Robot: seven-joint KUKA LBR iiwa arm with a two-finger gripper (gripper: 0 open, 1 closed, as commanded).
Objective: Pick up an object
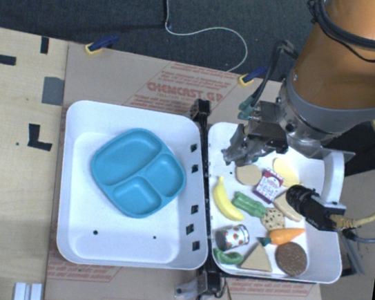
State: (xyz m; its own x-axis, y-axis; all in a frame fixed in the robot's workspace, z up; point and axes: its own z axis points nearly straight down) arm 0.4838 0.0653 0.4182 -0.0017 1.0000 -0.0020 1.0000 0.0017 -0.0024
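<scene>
We see the gripper (237,153) at center right over the right bin (323,269), its state unclear, with the tan cookie (247,173) just below-right and the banana (225,200) lower.

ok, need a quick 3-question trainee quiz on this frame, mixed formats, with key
1. True or false: the blue three-compartment plastic plate lies in the right white bin.
2. Which item lies nearest the gripper? A. the yellow toy banana B. the orange toy carrot C. the round brown cookie
3. Fill in: the plate has ___ items on it.

Key: 1 false, it lies in the left white bin. 2 A. 3 no.
</scene>
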